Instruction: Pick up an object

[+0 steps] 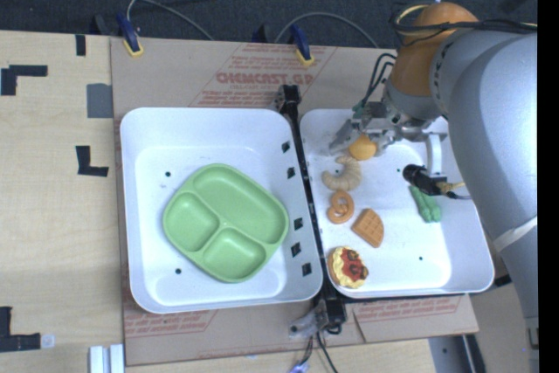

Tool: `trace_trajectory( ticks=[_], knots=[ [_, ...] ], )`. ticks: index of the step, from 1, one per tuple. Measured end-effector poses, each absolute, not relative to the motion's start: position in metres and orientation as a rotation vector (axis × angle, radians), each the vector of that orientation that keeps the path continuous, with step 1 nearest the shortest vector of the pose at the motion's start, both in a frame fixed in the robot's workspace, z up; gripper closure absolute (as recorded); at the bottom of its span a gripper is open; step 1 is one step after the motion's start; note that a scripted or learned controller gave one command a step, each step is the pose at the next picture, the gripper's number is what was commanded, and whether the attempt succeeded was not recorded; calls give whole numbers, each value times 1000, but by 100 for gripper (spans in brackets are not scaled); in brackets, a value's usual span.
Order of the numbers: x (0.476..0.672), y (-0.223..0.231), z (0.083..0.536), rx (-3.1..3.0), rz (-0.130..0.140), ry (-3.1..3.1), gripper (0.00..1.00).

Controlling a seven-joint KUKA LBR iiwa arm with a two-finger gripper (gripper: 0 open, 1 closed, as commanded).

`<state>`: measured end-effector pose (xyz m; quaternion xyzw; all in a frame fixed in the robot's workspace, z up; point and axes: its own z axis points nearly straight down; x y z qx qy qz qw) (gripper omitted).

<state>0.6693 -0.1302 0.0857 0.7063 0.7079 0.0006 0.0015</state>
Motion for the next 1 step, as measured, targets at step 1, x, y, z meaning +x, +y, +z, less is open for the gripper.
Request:
trace_trajectory(
  ticks=[1],
  knots=[
    [670,-131,97,2215,-1,2222,100]
  ],
)
